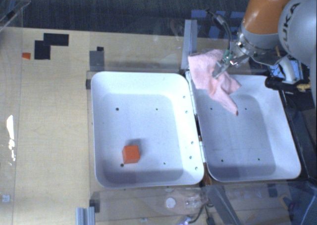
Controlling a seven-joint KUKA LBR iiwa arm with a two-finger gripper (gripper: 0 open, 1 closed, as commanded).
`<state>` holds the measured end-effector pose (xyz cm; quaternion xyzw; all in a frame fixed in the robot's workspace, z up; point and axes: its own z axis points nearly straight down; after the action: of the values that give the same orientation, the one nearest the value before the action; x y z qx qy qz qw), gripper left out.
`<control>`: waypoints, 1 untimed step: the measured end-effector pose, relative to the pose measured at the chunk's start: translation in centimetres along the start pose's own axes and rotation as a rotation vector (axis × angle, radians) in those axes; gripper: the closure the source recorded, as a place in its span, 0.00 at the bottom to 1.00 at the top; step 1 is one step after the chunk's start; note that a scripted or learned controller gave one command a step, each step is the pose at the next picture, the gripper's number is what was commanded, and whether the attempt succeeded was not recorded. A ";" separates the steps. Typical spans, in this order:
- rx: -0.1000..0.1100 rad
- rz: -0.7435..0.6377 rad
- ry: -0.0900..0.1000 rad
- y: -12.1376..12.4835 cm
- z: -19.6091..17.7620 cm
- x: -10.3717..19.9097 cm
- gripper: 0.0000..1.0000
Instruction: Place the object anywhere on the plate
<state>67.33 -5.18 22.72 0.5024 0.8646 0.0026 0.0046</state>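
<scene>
A pink cloth [210, 78] hangs over the back left corner of the right bin [267, 159], partly draped across the rim between the two bins. Its lower tip trails down toward the bin floor. My gripper [220, 69] reaches in from the upper right and is shut on the cloth's upper edge, with the fabric bunched between its fingers. The grey arm with its orange band rises behind it.
A small orange cube [131, 154] lies near the front of the left bin [148, 83]. A metal post [189, 38] stands behind the gap between the bins. Black blocks [48, 44] and a small orange mark [26, 56] sit on the bench at the back left.
</scene>
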 end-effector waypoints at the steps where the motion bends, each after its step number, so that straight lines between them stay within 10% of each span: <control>1: -0.001 -0.405 0.001 1.2 -1.2 5.2 1.00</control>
<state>65.76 -0.04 23.88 0.3183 0.9480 0.0022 0.0047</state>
